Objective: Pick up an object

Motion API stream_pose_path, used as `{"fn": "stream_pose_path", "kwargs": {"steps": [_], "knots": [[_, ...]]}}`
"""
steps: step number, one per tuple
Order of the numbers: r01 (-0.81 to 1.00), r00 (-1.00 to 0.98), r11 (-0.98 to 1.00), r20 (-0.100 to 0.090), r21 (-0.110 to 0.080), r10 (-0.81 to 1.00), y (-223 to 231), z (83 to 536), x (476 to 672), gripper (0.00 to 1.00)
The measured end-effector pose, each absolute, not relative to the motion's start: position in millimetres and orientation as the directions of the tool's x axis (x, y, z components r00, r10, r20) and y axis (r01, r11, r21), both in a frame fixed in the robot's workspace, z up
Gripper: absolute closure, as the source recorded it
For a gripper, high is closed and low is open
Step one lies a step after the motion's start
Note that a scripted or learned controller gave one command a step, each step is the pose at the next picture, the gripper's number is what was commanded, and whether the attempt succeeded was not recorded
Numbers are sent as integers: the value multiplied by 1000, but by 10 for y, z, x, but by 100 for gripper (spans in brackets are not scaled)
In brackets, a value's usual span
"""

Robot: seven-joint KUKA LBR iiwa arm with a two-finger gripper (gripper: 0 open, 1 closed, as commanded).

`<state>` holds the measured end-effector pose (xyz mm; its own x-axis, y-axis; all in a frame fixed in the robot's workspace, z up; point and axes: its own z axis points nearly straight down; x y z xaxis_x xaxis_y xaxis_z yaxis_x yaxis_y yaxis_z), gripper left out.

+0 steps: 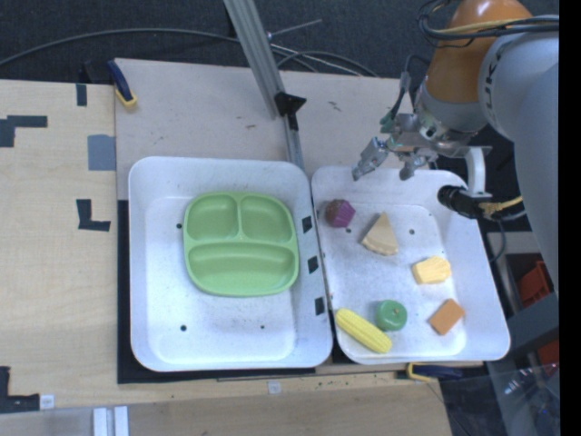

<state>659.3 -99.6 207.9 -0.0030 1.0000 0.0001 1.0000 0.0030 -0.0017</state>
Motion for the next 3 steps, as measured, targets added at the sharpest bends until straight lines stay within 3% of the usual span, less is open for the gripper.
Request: {"fn": "stream_pose_path", "kwargs": {"steps": [1, 3], "knots": [[1000, -3, 3, 0, -2, 1000, -997, 2079, 6593, 0], [1000, -3, 3, -1, -5, 1000, -1055, 1091, 6556, 0]]}}
